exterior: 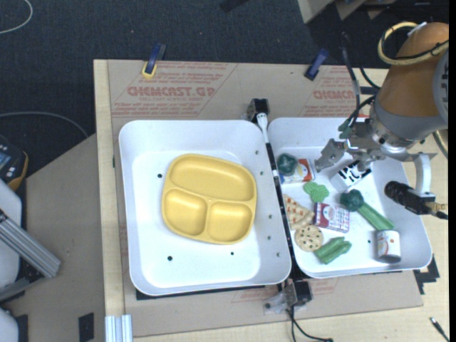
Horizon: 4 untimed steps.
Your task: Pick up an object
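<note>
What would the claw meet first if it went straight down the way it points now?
Probably the small black-and-white patterned item lying just under the claw in the right white bin. Depth is unclear from this slanted view, so the bin floor beside it is possible instead.

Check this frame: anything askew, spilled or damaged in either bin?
Nothing looks spilled or broken. The yellow divided tray lies flat but rotated askew in the left bin. The right bin holds a loose jumble of small items, including a cookie and a small can on its side. The gripper is over that bin's upper part.
</note>
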Each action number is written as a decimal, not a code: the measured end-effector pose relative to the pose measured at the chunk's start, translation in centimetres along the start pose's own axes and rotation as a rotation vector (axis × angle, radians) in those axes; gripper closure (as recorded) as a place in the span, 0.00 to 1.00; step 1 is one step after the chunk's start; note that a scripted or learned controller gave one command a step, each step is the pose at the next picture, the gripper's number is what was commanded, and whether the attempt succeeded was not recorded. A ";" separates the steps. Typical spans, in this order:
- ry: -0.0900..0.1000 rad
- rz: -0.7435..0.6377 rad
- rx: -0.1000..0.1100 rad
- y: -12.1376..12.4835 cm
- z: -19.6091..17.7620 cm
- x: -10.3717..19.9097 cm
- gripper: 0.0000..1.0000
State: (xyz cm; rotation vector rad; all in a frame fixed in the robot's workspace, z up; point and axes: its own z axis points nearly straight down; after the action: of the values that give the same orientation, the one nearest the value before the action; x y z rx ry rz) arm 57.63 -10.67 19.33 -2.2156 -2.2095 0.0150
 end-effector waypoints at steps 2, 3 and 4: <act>-0.001 -0.002 -0.009 0.5 4.0 -0.8 0.00; -0.003 -0.003 -0.018 0.3 9.1 0.0 0.00; 0.000 -0.003 -0.011 0.3 11.0 0.1 0.00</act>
State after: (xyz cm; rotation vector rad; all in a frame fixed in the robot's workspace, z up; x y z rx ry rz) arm 57.72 -10.54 8.36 -2.2183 -2.2179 0.0038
